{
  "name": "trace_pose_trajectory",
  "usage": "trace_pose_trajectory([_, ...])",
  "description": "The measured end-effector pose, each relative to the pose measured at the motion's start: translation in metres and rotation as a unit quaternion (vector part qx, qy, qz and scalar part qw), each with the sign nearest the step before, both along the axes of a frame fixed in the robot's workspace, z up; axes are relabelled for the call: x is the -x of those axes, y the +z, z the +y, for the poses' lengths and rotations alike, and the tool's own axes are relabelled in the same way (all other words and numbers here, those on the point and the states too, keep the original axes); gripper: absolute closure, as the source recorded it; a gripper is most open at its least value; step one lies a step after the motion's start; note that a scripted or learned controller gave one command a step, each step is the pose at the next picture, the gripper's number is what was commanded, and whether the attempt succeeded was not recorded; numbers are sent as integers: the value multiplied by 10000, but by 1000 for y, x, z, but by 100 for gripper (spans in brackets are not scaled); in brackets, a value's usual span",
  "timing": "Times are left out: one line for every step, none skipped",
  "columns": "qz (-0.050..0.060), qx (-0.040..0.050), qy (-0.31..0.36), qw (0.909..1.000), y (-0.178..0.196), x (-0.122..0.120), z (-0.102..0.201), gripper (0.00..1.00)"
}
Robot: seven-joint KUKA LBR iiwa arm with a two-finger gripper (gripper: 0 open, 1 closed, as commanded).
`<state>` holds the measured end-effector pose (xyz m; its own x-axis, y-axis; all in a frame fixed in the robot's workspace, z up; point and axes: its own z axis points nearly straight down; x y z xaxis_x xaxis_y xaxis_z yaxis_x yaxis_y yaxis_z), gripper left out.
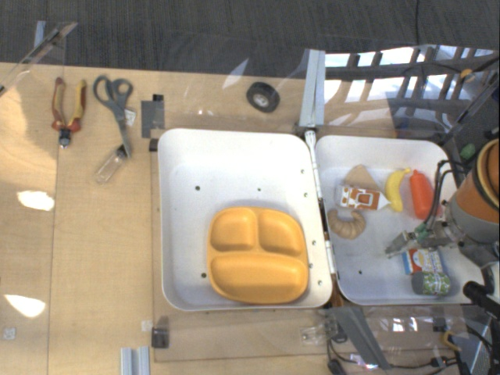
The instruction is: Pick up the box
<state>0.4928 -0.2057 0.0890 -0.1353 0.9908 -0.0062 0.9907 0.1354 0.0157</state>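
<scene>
The box (362, 198), a small brown and white carton, lies in the right bin (367, 283) toward its upper left. A tan wedge-shaped piece (359, 176) touches the box's far side. My gripper (403, 243) hangs low over the middle of the right bin, to the right of the box and below it in the view, with clear space between them. Nothing shows in the gripper. The arm with its orange band (478, 184) comes in from the right edge.
A croissant (348, 223) lies just below the box. A banana (397, 190) and an orange carrot (421, 194) lie to its right. A blue-and-white pack (415, 261) and a grey can (432, 282) sit under the wrist. The left bin (187, 209) holds a yellow divided tray (258, 254).
</scene>
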Motion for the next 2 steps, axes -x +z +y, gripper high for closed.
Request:
trace_pose_trajectory([10, 8, 263, 9997, 0, 1, -1, 0])
trace_pose_trajectory([12, 17, 535, 9986, 0, 1, -2, 0])
